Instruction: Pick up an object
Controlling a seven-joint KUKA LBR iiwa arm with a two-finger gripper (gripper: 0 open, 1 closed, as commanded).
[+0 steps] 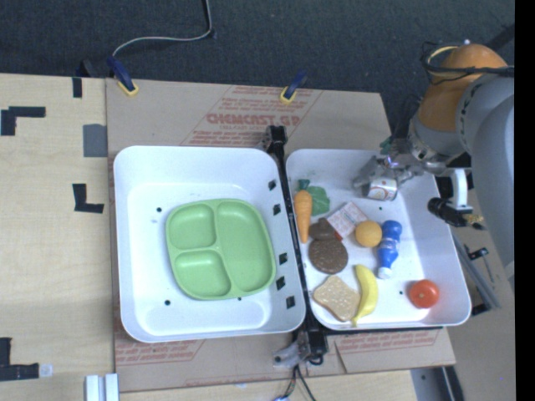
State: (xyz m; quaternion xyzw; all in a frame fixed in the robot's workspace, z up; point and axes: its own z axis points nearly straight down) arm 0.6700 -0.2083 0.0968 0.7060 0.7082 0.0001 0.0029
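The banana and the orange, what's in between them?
In the camera view, the blue bottle pokes in between the orange and the banana, with bare white bin floor around it.

We see the left bin (134,224) mostly taken up by a green divided plate (221,248) at its middle, with bare white floor around it, widest along the top and left. In the right bin (443,261), the carrot (303,214), cookie (328,256), bread (336,297), banana (365,291), orange (368,234) and blue bottle (388,246) crowd the lower left, several touching. The tomato (424,293) sits apart at lower right. The gripper (383,180) occupies the bin's upper part.
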